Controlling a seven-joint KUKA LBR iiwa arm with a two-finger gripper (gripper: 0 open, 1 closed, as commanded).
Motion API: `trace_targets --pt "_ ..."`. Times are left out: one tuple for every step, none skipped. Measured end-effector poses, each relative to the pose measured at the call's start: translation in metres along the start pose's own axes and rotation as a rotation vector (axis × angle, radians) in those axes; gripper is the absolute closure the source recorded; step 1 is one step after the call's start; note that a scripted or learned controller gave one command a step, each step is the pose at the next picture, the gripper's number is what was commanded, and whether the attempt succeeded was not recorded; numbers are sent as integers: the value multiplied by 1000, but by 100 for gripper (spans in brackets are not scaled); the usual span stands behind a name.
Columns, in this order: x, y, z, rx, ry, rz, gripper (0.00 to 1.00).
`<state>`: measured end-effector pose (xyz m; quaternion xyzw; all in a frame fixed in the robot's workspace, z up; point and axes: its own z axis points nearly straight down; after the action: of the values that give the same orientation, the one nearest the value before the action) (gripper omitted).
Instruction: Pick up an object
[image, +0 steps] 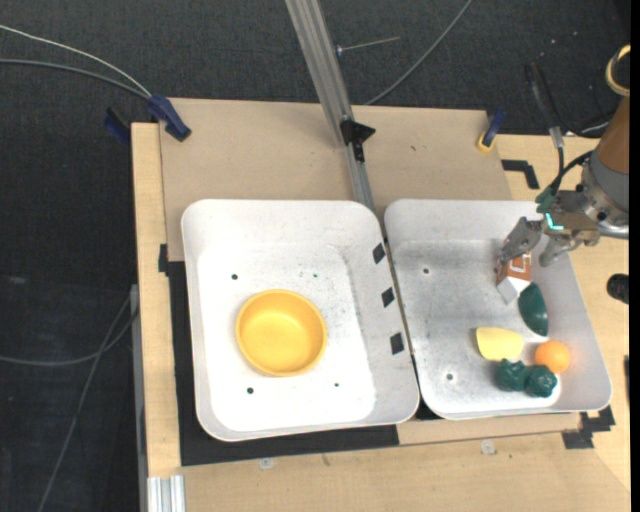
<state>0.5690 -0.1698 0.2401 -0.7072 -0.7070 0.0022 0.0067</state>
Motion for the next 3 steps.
trace_targets --pt "0 1 -3 -6 -1 0 0" --pt "-9 -2 47 2 0 2 0" --pt "-6 -4 91 2 1 0 0"
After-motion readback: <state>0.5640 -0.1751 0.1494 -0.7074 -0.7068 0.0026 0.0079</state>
